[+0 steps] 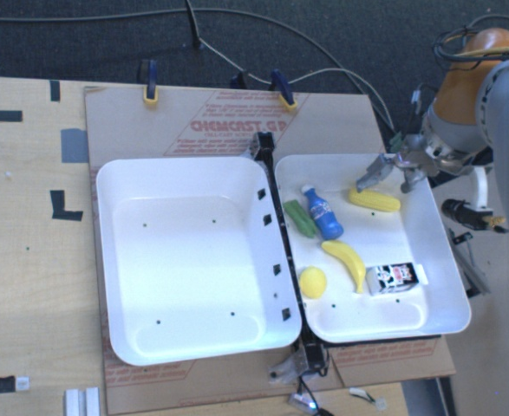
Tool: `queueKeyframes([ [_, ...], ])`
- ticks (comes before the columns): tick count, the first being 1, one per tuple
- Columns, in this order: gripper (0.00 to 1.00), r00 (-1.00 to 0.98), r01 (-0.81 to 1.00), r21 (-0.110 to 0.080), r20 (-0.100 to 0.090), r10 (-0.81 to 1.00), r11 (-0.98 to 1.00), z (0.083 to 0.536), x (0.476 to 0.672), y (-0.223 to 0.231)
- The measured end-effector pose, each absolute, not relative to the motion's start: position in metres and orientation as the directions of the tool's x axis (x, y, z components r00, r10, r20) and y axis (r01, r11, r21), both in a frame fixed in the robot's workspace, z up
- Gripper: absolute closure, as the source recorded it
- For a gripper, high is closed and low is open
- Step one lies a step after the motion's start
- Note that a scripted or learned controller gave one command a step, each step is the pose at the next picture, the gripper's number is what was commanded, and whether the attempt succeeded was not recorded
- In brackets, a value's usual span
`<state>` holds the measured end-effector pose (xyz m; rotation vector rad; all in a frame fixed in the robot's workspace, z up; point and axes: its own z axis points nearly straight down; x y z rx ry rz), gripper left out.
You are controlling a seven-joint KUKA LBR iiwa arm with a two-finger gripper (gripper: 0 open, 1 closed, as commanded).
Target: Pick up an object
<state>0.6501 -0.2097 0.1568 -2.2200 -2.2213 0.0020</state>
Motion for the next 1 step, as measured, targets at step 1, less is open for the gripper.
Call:
queueKeyframes([
  [1,0.00,-0.001,1.000,0.000,-0.001,1.000,0.001,0.1551,0.6619,-0.2239],
])
